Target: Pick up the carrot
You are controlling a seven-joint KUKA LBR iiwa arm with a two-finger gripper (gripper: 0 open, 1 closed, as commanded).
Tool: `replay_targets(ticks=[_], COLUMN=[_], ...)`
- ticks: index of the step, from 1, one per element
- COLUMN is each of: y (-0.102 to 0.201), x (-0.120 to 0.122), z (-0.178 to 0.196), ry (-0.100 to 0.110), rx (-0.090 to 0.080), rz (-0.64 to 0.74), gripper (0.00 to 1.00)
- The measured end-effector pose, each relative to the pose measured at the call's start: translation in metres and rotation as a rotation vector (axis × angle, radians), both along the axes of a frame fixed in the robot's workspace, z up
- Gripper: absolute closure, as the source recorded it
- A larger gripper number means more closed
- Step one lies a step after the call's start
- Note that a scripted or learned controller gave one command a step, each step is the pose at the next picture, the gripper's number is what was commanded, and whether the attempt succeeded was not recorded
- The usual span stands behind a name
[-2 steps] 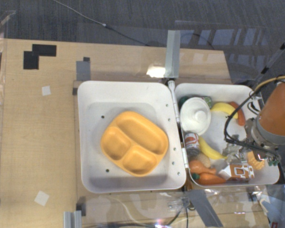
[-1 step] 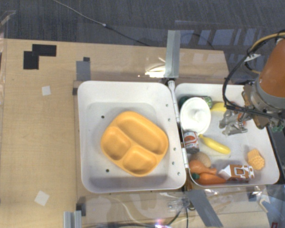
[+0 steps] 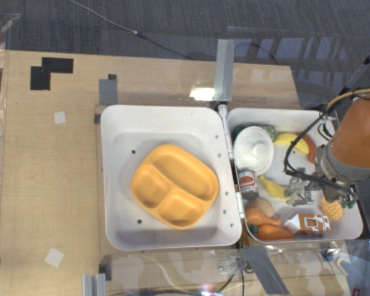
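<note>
Two shallow white bins are seen side by side on a wooden bench. The left bin holds a yellow divided plate, set near its middle and turned at an angle. The right bin is taken as the landmark for everything else.

The carrot is found lying flat in the near left corner of the right bin, close along the near wall, with its length running roughly left to right. A second orange, rounded piece of food is seen touching it on its far side, and a pale brownish piece rests just beyond that. A small carton with orange and white print lies just to the right of the carrot. A small can is placed against the left wall of the right bin, and a white cup stands toward the far left corner. A banana lies near the middle of the bin, and another yellow piece is seen toward the far wall. A piece of corn sits near the right wall.

The arm is seen over the right side of the right bin, with its orange band uppermost. The gripper is lowered near the middle of the bin, between the banana and the corn, apart from the carrot. Whether its fingers are spread or pressed together cannot be told, and nothing is seen between them.
</note>
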State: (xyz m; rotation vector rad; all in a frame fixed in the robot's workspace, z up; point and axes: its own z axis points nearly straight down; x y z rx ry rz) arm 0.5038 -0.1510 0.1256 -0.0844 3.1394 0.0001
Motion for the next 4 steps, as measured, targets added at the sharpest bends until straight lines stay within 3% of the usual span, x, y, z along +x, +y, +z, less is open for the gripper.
replay_targets(ticks=[1,2,3,4], y=[-0.018,-0.034,-0.055,-0.011], x=[0.018,0.035,-0.006,0.041], z=[-0.012,-0.015,-0.001,0.098], ry=[-0.017,-0.021,-0.007,-0.019], rx=[-0.001,0.0,0.001,0.004], rz=[-0.128,-0.314,-0.663,-0.648], gripper=[1.0,1.0,1.0,1.0])
